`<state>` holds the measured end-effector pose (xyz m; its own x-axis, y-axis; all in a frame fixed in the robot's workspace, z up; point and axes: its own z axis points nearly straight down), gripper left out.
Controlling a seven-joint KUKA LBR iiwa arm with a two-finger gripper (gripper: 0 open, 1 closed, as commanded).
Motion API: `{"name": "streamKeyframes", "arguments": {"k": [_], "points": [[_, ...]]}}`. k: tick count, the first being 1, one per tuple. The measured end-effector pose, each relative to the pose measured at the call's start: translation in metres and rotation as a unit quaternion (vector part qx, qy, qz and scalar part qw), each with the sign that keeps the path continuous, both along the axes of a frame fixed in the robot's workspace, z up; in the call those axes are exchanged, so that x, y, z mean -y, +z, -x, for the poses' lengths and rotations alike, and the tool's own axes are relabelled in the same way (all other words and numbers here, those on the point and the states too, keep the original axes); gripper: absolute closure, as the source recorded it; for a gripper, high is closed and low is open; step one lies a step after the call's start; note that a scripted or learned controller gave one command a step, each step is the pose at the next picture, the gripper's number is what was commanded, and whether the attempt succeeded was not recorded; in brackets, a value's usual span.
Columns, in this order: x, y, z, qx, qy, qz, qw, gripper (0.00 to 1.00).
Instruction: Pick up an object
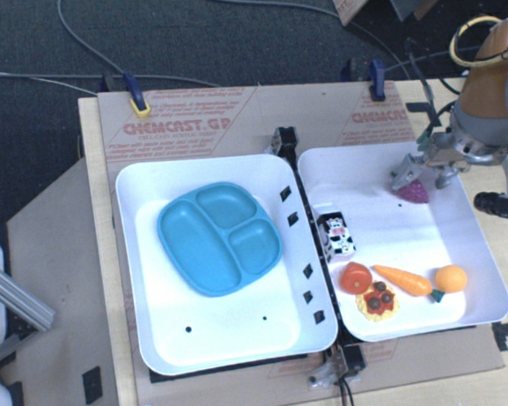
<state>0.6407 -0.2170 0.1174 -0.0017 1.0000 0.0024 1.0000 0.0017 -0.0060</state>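
My gripper point(425, 176) hangs over the far part of the right bin point(468, 223), with its fingers spread open. A small purple object point(415, 193) lies on the bin floor just below and between the fingertips, and the view shows no grasp on it. Along the bin's near side lie a red tomato point(356, 277), an orange carrot point(403, 279), a small orange fruit point(451, 279) and a little yellow tart with dark berries point(378, 303). A black-and-white toy point(336, 236) rests against the bin's left wall.
The left bin point(146, 278) holds a blue divided plate point(220, 238). A black divider with clips point(303, 238) runs between the bins. Blue clamps point(138, 96) hold the cardboard base at the back. The arm's orange band point(489, 80) sits at the right edge.
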Motion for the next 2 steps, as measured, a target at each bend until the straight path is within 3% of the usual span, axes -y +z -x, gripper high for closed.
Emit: {"name": "streamKeyframes", "arguments": {"k": [1, 2], "points": [[-0.004, -0.033, -0.001, 0.002, 0.001, -0.0025, 1.0, 0.0], [-0.002, -0.02, -0.002, 0.003, 0.001, 0.0003, 1.0, 1.0]]}}
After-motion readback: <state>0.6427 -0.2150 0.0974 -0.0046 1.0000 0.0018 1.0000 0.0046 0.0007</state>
